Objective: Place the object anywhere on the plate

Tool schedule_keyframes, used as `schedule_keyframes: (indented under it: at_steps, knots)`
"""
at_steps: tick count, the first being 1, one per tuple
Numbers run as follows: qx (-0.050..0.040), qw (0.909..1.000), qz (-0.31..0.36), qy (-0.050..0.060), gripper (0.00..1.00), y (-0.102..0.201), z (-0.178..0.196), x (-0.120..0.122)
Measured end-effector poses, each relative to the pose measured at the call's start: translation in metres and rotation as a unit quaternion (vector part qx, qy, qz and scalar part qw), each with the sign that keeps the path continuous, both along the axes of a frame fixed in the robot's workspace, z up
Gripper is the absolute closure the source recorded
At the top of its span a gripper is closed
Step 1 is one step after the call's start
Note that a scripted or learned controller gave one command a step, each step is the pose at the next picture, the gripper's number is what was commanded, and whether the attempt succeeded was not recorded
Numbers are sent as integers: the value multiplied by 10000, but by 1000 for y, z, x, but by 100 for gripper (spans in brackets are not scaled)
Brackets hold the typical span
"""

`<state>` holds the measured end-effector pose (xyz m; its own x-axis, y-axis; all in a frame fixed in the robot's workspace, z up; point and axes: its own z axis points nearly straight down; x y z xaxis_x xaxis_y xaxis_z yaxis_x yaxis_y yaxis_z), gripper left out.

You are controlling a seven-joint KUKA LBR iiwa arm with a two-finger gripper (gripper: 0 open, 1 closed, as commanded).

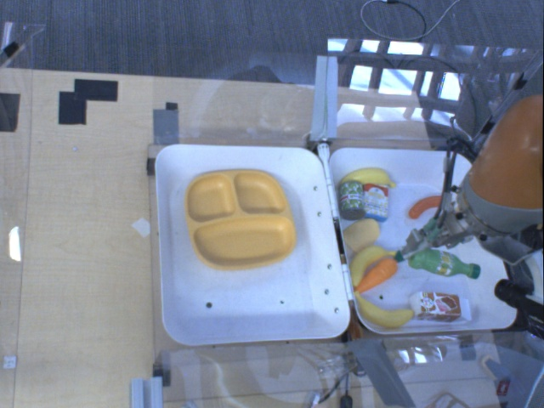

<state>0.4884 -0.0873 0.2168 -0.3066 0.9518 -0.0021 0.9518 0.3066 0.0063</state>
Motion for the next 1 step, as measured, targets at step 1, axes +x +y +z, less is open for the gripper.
schedule_keyframes:
  at_steps: [1]
  knots:
    - [-3, 9948, 1016, 6, 100, 92, 18, 18]
